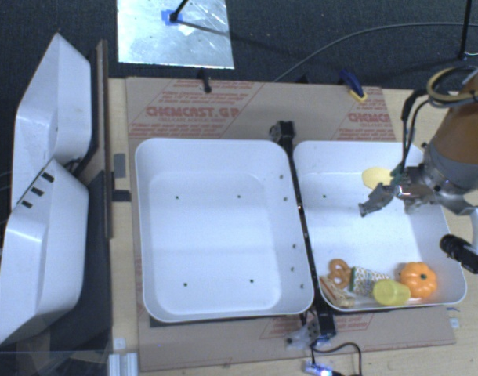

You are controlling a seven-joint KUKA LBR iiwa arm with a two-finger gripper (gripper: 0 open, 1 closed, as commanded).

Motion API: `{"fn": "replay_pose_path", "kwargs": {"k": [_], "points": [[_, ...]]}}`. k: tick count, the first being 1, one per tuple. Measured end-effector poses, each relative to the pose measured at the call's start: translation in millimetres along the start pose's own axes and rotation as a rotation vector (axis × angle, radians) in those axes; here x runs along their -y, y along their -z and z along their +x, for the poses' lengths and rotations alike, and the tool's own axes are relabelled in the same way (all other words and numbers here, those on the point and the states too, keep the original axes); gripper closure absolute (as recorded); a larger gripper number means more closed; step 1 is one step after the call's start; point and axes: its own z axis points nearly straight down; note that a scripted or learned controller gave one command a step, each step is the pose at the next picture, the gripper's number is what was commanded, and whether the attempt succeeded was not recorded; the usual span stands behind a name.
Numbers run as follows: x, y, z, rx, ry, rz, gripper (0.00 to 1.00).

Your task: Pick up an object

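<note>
My gripper (380, 199) hangs over the upper middle of the right bin (333, 233), reaching in from the right. Just above and left of it, a pale yellow object (374, 178) lies on the bin floor, partly hidden by the wrist. Along the bin's front edge lie a pretzel (338, 272), a small patterned item (365, 276), a yellow-green ball (391, 292) and an orange pumpkin (418, 280). I see nothing carried by the gripper.
The left bin (215, 225) sits beside the right one, with a dark divider strip (302, 225) between them. Both rest on a cardboard sheet (223, 104). White covers (47, 194) stand at the far left. Cables (415, 116) loop near the arm.
</note>
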Motion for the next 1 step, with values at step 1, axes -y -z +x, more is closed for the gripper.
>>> {"fn": "replay_pose_path", "kwargs": {"k": [1], "points": [[6.2,-114.3,-16.6,-0.001,-0.002,0.009,0.00]]}}
